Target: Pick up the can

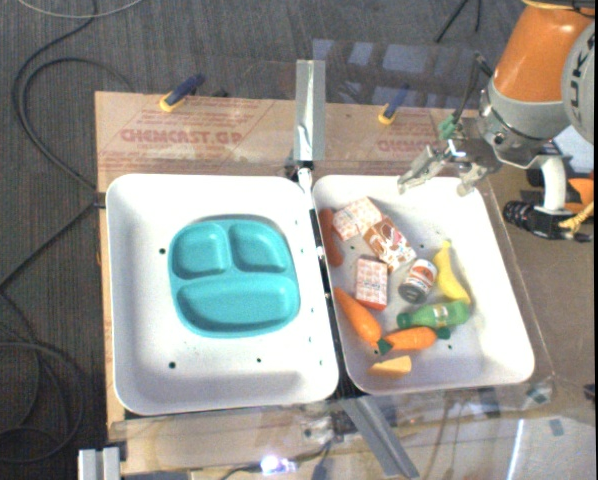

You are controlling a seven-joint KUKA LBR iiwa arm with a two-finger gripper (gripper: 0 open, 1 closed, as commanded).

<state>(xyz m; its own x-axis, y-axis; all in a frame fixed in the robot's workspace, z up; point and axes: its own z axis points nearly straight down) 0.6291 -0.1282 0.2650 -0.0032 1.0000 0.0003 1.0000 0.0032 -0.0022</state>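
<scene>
Approach stage of a pick: the tool (441, 166) hangs with its two fingers spread apart and nothing between them, poised over the far rim of the right bin (509, 343), the arm reaching in from the right with its orange band above the wrist. The can (417, 280) lies on its side in the middle of that bin, its pale end facing the camera, well apart from the tool and nearer the viewer. A banana (449, 273) touches its right side, a green bottle (436, 316) sits just below it, and small printed boxes (372, 282) crowd its left; two carrots (357, 315) and a wedge of cheese (391, 365) lie toward the near edge. The left bin (129, 368) on the desk holds a teal divided tray (235, 276). By these signs the grasp has not begun. The next move, in all likelihood, calls for the tool to travel inward over the can and descend with fingers straddling its body, clear of the banana pressed against it, which could foul one finger or be caught along with the can.
</scene>
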